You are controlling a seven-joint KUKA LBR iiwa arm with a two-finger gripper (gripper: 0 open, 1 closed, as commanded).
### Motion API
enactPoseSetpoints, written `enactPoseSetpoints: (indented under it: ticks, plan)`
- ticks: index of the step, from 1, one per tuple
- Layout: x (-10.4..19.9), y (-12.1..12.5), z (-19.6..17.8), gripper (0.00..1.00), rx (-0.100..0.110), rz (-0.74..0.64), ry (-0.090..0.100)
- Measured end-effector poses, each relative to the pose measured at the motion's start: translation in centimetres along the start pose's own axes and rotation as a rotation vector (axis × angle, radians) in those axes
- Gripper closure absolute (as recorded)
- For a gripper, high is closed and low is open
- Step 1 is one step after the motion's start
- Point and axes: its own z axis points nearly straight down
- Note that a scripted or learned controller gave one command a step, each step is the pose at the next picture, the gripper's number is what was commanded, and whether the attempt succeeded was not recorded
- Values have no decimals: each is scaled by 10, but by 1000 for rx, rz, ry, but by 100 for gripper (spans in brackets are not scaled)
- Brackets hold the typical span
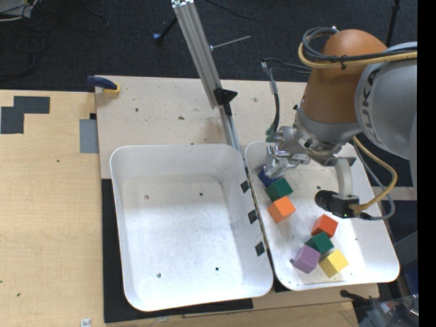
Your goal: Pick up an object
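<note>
My gripper reaches down into the right bin, at its far left corner. Its fingers stand right over a dark blue block that is mostly hidden beneath them. A green cube sits just below the fingertips, touching an orange cube. Nearer the front lie a red-orange cube, a dark green cube, a purple cube and a yellow cube. I cannot make out whether anything is between the fingers.
The left bin stands beside the right one, with a shared divider bearing black clips. A slanted metal pole rises behind the bins. A black cable fitting hangs over the right bin.
</note>
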Motion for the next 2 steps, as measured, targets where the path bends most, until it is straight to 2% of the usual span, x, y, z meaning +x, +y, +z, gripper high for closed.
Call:
enactPoseSetpoints:
  ticks: [2]
  plan:
    - [101,29,28,100,-2,0,0]
